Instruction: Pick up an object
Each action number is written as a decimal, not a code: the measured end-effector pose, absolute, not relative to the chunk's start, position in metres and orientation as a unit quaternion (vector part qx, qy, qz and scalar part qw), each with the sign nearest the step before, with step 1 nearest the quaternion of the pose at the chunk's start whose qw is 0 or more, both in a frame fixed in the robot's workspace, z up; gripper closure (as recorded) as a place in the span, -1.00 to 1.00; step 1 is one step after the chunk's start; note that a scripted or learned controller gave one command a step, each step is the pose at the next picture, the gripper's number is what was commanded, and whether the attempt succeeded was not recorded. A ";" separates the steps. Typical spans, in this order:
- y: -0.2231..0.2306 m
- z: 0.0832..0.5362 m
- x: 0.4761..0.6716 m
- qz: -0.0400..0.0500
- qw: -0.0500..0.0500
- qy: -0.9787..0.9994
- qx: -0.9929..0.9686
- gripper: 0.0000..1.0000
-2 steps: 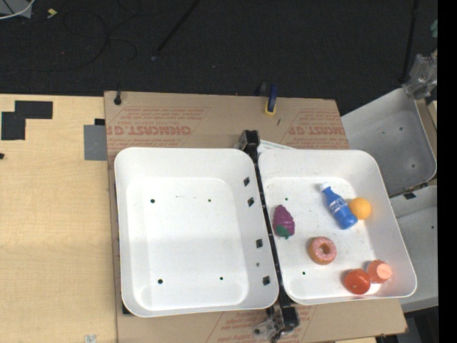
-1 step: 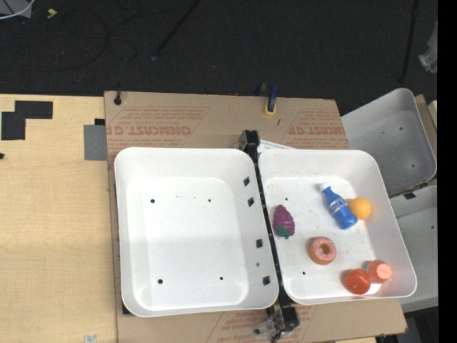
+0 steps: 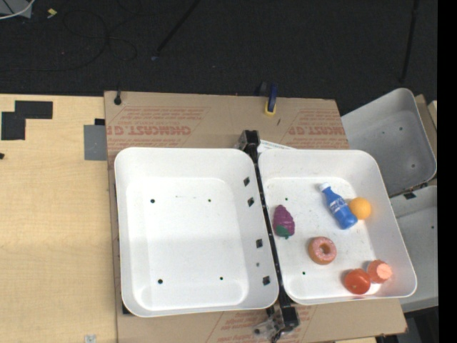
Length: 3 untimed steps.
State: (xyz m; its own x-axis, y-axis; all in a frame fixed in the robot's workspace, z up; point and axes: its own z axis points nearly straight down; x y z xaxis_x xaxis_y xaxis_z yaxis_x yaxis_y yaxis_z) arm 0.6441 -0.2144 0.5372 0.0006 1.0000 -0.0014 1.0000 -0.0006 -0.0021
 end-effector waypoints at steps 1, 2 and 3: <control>-0.211 0.537 0.644 0.001 0.001 -0.708 -0.707 1.00; -0.203 0.537 0.644 0.001 0.002 -0.708 -0.707 1.00; -0.213 0.461 0.613 0.003 0.004 -0.706 -0.708 1.00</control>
